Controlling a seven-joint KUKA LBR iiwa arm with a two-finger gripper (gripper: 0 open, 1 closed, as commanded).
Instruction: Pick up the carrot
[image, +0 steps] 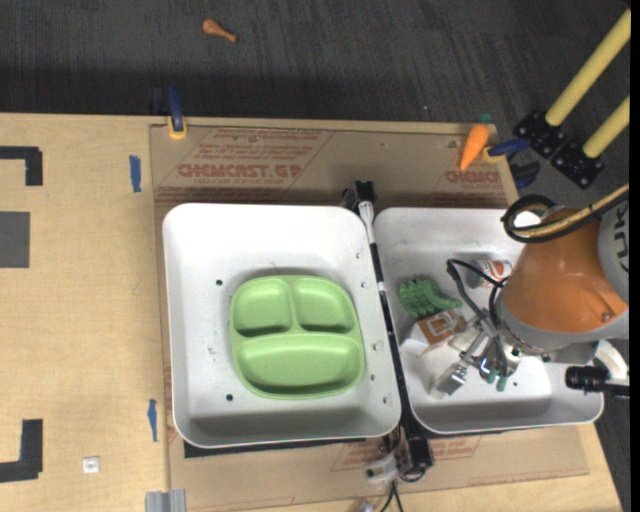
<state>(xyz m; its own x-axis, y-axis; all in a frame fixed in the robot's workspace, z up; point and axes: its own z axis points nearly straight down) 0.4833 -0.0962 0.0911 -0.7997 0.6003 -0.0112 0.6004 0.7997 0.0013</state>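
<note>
Camera view puts our gripper (478, 365) low in the right bin (420, 225), near its front edge; we cannot tell its grip state. The carrot (476, 143) lies beyond the bin's far edge. We judge the approach unfinished: next, lift and travel there.

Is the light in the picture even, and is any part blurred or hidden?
In the camera view the light is soft and fairly even; the left bin is bright white without hard glare, the green divided plate is sharp. The arm covers part of the right bin, where the small things look cluttered and unclear.
</note>
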